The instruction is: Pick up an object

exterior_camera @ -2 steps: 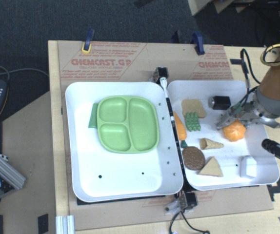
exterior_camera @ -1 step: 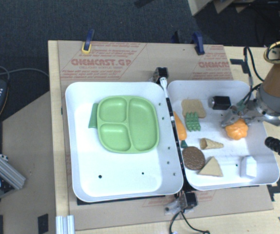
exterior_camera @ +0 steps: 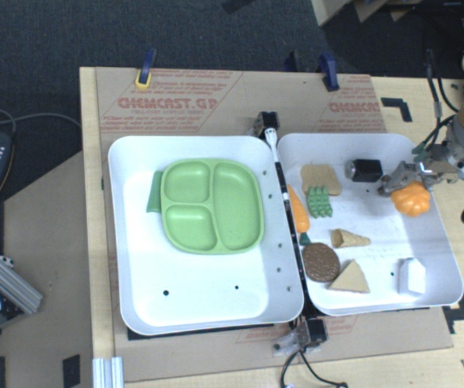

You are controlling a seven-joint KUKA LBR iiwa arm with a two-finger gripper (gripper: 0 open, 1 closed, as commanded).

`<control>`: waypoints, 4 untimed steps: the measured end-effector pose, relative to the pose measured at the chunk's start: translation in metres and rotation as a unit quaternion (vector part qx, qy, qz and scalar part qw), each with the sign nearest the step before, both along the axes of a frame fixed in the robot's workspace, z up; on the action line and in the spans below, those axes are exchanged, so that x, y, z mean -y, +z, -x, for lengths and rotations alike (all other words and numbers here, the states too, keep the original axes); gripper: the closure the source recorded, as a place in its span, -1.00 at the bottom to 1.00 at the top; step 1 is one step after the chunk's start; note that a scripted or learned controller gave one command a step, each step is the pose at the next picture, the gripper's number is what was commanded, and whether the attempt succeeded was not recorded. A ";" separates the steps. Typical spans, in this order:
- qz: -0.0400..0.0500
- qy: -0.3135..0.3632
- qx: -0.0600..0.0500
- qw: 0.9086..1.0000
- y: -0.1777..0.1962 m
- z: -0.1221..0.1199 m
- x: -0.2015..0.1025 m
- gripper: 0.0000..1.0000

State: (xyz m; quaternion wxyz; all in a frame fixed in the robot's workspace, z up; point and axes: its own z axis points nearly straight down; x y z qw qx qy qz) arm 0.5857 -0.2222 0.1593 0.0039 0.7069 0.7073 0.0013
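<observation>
A grey robot arm reaches in from the right of the frame, its gripper (exterior_camera: 406, 180) poised over the right-hand bin (exterior_camera: 377, 304), directly above a small orange pumpkin-shaped object (exterior_camera: 412, 200) at the bin's upper right. The fingers (exterior_camera: 388, 186) sit just at the object's top edge; whether they are spread, narrowed or already touching it cannot be told from this angle. The orange piece looks like a light, rigid plastic toy with a rounded, smooth body that could slip, so a grip across its widest part seems safest. Nearby lie a black block (exterior_camera: 367, 169), a tan slice (exterior_camera: 320, 178), a green ridged piece (exterior_camera: 319, 202), a brown disc (exterior_camera: 321, 261) and 2 wedges. The left-hand bin (exterior_camera: 135, 281) holds a green divided tray (exterior_camera: 213, 205).
</observation>
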 end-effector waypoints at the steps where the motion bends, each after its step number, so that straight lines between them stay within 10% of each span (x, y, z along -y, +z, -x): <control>1: 0.000 0.000 -0.001 1.000 0.046 0.001 -0.006 1.00; 2: -0.001 0.000 -0.001 1.000 0.067 0.000 -0.006 1.00; 4: -0.003 0.002 -0.006 1.000 0.067 0.041 -0.116 1.00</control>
